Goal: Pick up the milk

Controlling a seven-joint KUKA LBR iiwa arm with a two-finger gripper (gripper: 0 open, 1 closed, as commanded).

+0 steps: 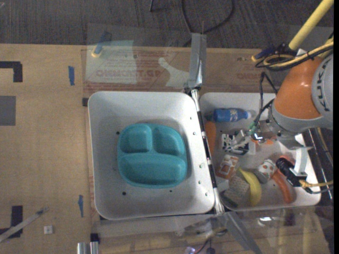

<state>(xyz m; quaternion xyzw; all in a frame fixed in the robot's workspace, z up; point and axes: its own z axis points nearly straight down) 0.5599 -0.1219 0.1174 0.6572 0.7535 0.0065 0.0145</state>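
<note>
Fingers unreadable on the gripper (249, 137) over the milk (231, 142); tan bench (42, 157), dark carpet (79, 9) beyond

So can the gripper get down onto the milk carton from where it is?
Probably yes. The gripper sits in the right bin, right beside the black-and-white milk carton. The blue bottle and banana lie apart from it.

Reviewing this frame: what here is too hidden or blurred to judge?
- Pincer: open or shut unreadable, blurred against the clutter in the camera view.
- Milk carton: small, partly covered by the pincer; contact unclear.
- Right bin: its right side lies under the arm.
</note>
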